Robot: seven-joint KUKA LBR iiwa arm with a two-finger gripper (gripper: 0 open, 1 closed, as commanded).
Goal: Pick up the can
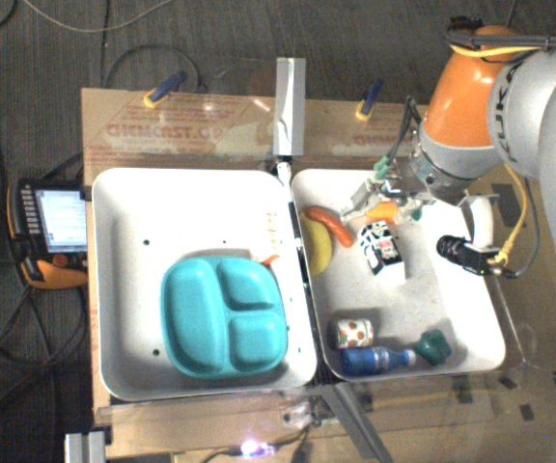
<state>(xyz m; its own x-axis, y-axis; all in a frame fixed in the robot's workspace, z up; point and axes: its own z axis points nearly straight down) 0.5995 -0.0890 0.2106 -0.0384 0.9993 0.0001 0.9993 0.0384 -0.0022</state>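
Arm [495, 104] enters from right, upper part of view. Grey link at far right edge, orange band above wrist, grey wrist below band. Wrist angled down and left. Gripper [386, 201] at lower left end of wrist, low over right bin's upper area. Cables run along wrist. Finger state unclear.

Two smooth, shiny white plastic bins [114, 258] on a rough brown board [191, 128] like cardboard. Smooth teal plastic tray [222, 316] with a dull shine, and a glossy blue plastic bottle [375, 360]. Small can [353, 333] with a printed paper-like wrap.
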